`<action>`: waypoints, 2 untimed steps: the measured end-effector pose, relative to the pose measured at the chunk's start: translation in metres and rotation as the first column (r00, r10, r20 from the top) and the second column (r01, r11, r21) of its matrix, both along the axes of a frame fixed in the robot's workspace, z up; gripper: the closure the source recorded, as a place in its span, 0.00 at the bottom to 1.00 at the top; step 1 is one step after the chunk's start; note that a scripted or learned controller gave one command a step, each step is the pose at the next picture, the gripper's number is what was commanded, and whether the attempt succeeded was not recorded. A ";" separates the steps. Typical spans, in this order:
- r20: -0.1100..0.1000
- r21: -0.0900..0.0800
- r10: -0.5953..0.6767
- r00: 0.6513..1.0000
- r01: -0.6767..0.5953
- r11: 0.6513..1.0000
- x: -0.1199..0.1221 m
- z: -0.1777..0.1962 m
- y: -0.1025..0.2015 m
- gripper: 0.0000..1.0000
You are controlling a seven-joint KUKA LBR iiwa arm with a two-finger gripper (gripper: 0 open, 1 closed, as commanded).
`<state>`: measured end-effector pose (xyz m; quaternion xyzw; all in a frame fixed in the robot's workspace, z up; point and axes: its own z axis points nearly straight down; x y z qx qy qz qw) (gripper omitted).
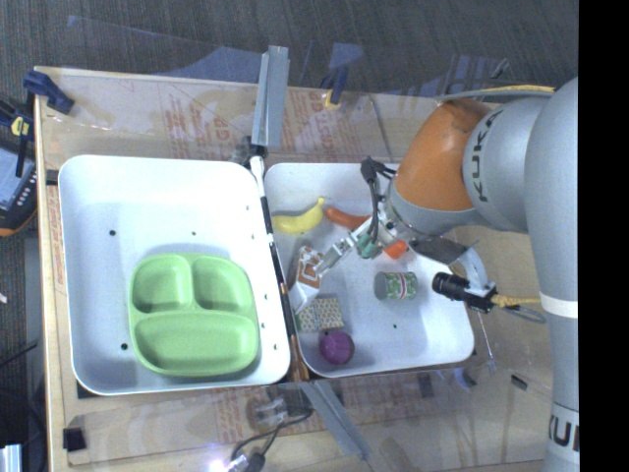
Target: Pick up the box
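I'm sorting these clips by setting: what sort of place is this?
Probably a robotics lab bench for grasping trials. Two shallow white plastic bins sit side by side on a taped board, toy food like a yellow plastic banana lies in one, and a grey arm with an orange band reaches in.

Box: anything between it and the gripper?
Nothing visible. The gripper hangs just right of the box, at its upper edge; the can, banana and purple ball lie off to the sides.

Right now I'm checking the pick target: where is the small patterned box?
The small patterned box lies in the right white bin, near its left wall, just above the purple ball and left of the green can.
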<state>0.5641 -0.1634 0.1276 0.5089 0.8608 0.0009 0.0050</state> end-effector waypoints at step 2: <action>0.004 0.000 0.143 0.990 -0.143 0.990 0.087 -0.028 0.023 0.00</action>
